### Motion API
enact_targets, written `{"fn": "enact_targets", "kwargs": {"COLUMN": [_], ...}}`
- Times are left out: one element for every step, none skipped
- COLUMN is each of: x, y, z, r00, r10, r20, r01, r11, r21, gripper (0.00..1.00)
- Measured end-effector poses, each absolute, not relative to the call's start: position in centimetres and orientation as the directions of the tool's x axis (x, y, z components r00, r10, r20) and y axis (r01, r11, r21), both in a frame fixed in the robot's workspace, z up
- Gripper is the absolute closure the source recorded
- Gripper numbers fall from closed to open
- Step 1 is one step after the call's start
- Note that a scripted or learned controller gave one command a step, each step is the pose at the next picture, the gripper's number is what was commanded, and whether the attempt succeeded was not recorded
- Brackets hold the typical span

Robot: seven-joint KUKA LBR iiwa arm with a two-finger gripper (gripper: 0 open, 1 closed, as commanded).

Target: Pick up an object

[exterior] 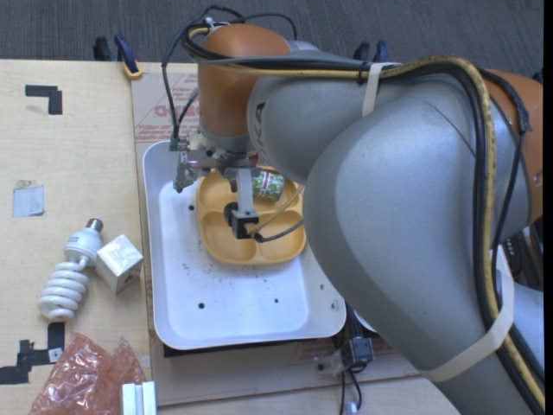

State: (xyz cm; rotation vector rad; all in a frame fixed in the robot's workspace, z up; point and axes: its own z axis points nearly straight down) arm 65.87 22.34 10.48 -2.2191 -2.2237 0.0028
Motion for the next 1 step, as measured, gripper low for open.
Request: {"fn": "enact_targets", "kwargs": {"x": [65.80], "y": [22.80], "z": [11.39], "r00": [-0.001], "r10": [1.000], "r20": [0.010], "r01": [1.000], "r11": [0.001], "r21": [0.000], "gripper": [1.00]}}
